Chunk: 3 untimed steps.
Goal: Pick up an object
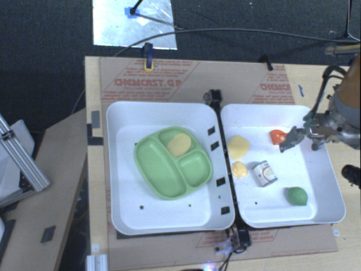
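A dark carpet surrounds a bench (186, 78) covered by brown printed board, with a foil sheet (132, 16) on the floor at 12 o'clock. Two white bins sit side by side on the board. The left bin (130, 208) holds a green divided plate (163, 174) with a pale yellow lump (179, 144) in its upper compartment. The right bin (321, 208) holds a yellow piece (239, 147) near its left wall, a smaller yellow bit (240, 169) just below it at 6 o'clock, a small can (264, 173) lying tilted beside that, a green ball (297, 196) toward 5 o'clock, and a red object (277, 135). The arm (345, 103) enters from 3 o'clock. Its gripper (291, 139) hangs just beside the red object, at that object's 4 o'clock; whether its fingers stand apart or together, I cannot tell. Nothing is seen between them.
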Available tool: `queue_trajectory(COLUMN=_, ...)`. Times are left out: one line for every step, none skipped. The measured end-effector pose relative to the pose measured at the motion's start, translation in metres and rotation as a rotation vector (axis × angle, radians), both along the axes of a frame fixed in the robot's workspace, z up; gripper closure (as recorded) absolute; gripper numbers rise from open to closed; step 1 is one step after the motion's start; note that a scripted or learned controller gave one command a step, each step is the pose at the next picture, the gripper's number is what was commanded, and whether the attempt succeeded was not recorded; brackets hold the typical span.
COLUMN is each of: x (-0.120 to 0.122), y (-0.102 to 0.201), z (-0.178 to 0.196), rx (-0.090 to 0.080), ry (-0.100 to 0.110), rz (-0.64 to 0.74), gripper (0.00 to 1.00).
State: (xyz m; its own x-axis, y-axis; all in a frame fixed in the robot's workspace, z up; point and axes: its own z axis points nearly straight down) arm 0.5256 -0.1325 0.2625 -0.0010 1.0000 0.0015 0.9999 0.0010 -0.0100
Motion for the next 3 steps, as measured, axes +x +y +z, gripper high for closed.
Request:
queue_trajectory(x=0.002, y=0.0, z=0.006, rx=-0.002, ry=-0.012, rz=0.003, gripper=0.0)
queue_trajectory(x=0.009, y=0.003, z=-0.037, rx=-0.002, ry=-0.01, rz=0.001, gripper=0.0)
queue_trajectory(x=0.014, y=-0.002, z=-0.098, rx=-0.001, ry=-0.007, rz=0.0, gripper=0.0)
